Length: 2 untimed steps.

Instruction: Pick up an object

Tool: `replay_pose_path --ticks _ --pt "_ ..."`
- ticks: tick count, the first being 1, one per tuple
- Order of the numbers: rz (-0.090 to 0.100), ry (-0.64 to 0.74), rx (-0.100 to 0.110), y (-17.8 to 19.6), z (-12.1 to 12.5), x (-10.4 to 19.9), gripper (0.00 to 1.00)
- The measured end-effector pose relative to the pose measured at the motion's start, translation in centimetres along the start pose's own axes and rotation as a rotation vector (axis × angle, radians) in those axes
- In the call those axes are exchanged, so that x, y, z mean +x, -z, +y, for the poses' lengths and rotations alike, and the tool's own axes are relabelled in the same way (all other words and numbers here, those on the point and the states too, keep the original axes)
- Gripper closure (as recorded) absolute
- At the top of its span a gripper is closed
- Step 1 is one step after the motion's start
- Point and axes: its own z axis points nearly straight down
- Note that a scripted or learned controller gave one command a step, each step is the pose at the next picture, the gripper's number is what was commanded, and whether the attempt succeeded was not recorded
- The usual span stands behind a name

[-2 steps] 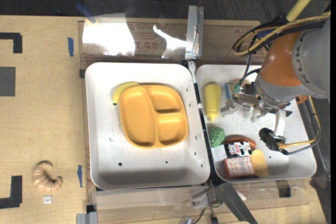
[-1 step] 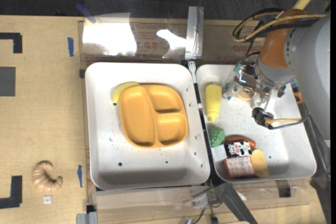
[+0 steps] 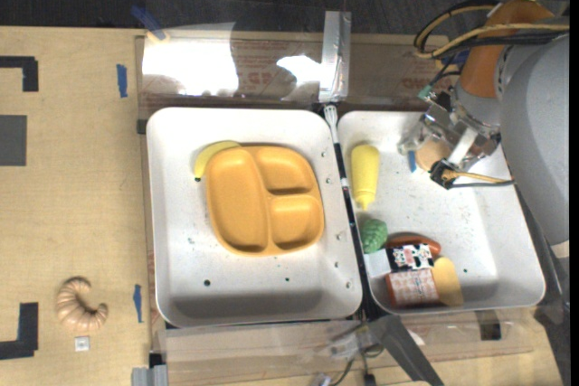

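I see the gripper (image 3: 445,149) over the right bin's (image 3: 493,235) far corner; I can't tell its state. Nothing shows in its grasp. The bottle (image 3: 365,174) lies by the left wall, with broccoli (image 3: 374,234), ketchup (image 3: 413,252) and a jar (image 3: 423,286) nearer. The left bin (image 3: 172,221) holds a tray (image 3: 262,198) over a banana (image 3: 211,155).

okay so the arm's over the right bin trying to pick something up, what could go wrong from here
1. The gripper sits near the right bin's back edge, away from the objects, so a descent here may close on nothing.
2. The broccoli, bottle and yellow piece crowd together; a grasp may nudge neighbours.
3. The mustard bottle lies against the divider, leaving little finger room.
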Motion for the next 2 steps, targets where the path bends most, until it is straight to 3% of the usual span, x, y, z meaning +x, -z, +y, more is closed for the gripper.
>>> replay_pose_path --ticks 1,2 --pt "0.01 0.446 0.012 0.3 2.0 -4.4 0.0" --pt "0.009 0.45 0.011 1.4 1.9 -4.3 1.0"
